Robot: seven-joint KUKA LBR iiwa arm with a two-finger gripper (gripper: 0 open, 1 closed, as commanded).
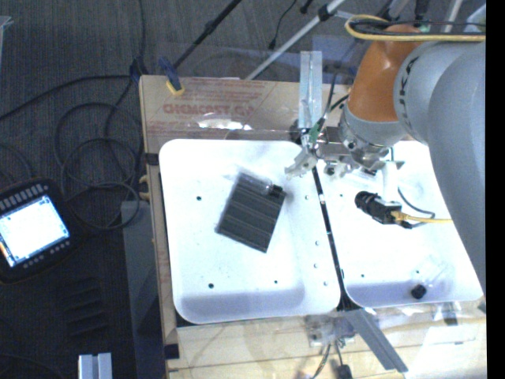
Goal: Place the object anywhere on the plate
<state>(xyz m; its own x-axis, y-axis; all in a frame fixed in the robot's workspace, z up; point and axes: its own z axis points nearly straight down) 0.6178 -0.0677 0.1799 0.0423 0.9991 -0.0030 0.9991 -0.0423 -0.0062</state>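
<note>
Roughly in the middle of the left shallow white bin lies the dark grey ribbed rectangular plate, flat and turned at a slant to the bin's walls. The small black object sits at the plate's far right corner, touching it; whether it rests on the plate or just against its edge is too fine to tell. The grey arm with the orange band reaches in from the right, and its gripper hangs over the far end of the seam between the two bins, near the small black object but apart from it. Whether the gripper is open or closed cannot be told from this angle. The right shallow white bin holds a small dark round piece near its front right corner. A brown cardboard sheet lies behind the bins.
</note>
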